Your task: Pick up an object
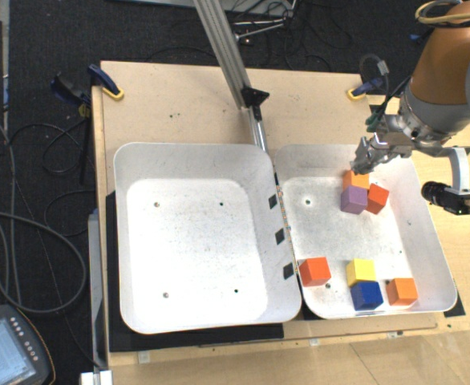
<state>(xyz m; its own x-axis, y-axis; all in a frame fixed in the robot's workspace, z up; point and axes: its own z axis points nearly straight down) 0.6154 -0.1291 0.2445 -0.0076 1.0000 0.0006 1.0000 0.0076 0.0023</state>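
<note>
The grey and orange arm [447, 62] reaches in from the right, and its pincer [366, 157] points down just above an orange block [356, 181]; I cannot tell how it is set. The left bin [131, 215] sits beside the right bin [427, 239]. The right bin holds that block, a purple block [353, 200] and another orange block [377, 198] bunched together, plus orange [314, 270], yellow [362, 270], blue [366, 295] and orange [401, 291] blocks near its front.

So the arm [447, 70] comes in from the right side, orange band up top, grey wrist angled down and to the left. The claw [363, 160] hangs low at the end, tip pointing down.
</note>
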